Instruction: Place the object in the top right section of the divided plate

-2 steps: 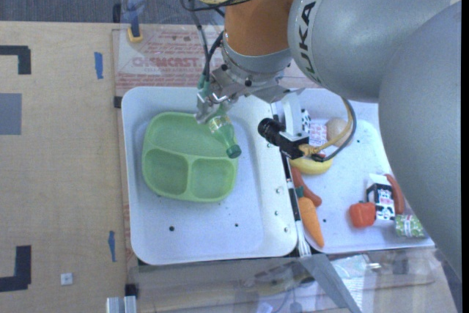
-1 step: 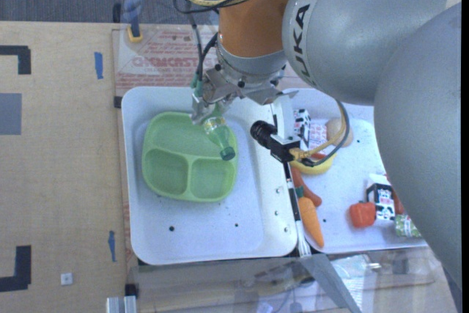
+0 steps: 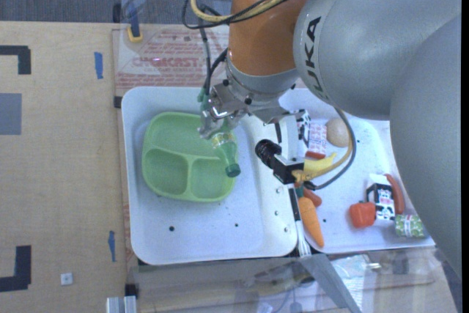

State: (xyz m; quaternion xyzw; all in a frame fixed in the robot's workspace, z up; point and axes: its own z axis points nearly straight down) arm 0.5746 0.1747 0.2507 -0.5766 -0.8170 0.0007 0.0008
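The green divided plate point(image 3: 183, 165) looks like smooth, shiny plastic. The bench point(image 3: 58, 157) at the left is pale, matt wood.

There are two shallow white plastic bins: the left bin point(image 3: 146, 231) and the right bin point(image 3: 344, 238). One light green divided plastic plate point(image 3: 172, 157) has three sections. One small green bottle point(image 3: 229, 156) sits at the plate's right edge. One orange toy carrot point(image 3: 311, 222) lies along the seam between the bins. One yellow toy banana point(image 3: 322, 163), one beige egg-shaped object point(image 3: 338, 133), one orange-red toy pepper point(image 3: 360, 215), one thin red sausage-shaped piece point(image 3: 398, 190) and one small black-and-white carton point(image 3: 382, 203) count singly. One white packet with red print point(image 3: 314, 134) and one small greenish jar point(image 3: 410, 226) complete the tally; other small pieces are too hidden to count.
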